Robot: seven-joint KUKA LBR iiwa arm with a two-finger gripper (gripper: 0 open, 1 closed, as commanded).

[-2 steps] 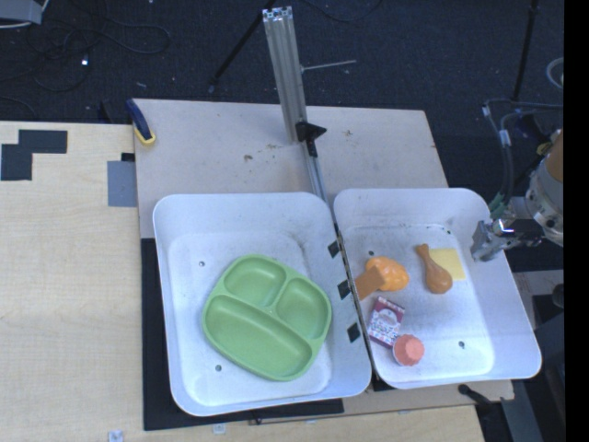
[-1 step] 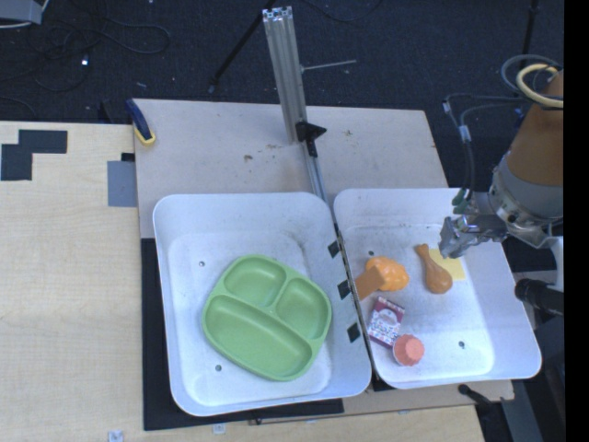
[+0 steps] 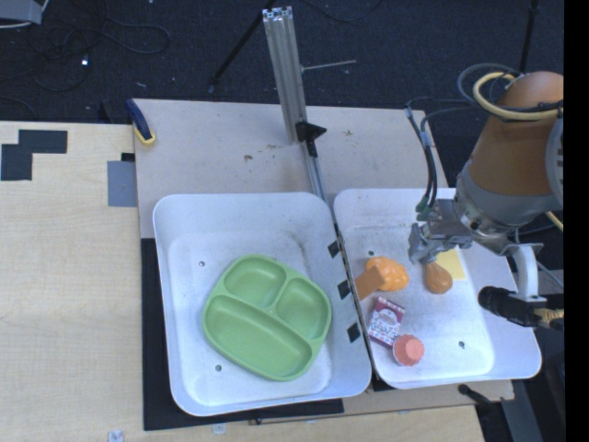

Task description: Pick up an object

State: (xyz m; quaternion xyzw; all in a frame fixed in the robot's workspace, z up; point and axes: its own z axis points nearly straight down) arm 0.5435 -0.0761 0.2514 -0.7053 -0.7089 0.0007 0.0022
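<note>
Pincer (image 3: pixel 431 247) hovers low in the right shallow white bin (image 3: pixel 515 357), its grip state impossible to tell, just above the small orange rounded toy (image 3: pixel 438 279) beside it, so next comes a short descent.

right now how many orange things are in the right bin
3, maybe more hidden under the gripper: an orange piece near the bin's left wall, a small orange piece just below the gripper, and an orange-red round piece toward the front.
</note>
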